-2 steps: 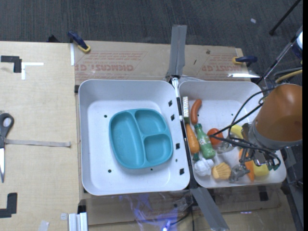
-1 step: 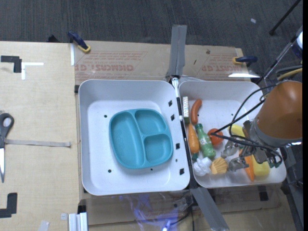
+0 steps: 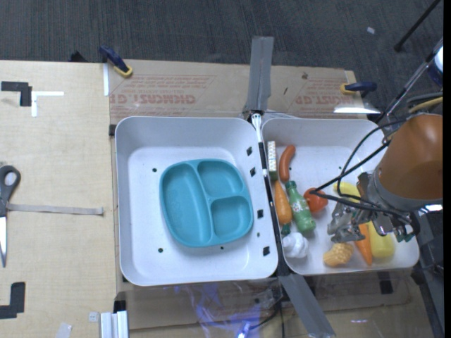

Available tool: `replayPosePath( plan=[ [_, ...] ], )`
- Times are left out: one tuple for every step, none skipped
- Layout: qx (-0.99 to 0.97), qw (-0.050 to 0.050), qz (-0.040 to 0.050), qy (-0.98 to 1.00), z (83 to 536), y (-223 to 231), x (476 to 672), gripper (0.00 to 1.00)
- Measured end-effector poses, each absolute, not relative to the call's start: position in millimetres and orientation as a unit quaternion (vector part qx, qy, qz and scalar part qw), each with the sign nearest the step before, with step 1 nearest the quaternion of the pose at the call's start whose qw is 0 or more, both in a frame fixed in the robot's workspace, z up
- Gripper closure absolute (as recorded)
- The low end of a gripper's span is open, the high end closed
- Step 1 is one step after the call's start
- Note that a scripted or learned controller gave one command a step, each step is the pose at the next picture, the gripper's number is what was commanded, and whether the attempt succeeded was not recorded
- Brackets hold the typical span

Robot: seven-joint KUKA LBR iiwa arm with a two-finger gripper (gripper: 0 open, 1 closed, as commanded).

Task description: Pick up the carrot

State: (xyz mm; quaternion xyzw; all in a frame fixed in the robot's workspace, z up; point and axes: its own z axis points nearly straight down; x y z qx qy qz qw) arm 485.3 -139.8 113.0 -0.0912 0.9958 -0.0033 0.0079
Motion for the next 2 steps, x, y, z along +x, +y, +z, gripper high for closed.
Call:
replayPosePath(
  plan=[
    [-0.091, 0.009, -0.0034, 0.996, 113.4, -139.7, 485.9, 0.00],
    [0.033, 0.002, -0.0003, 0.999, 92.5, -159.7, 492.6, 0.00]
  ],
)
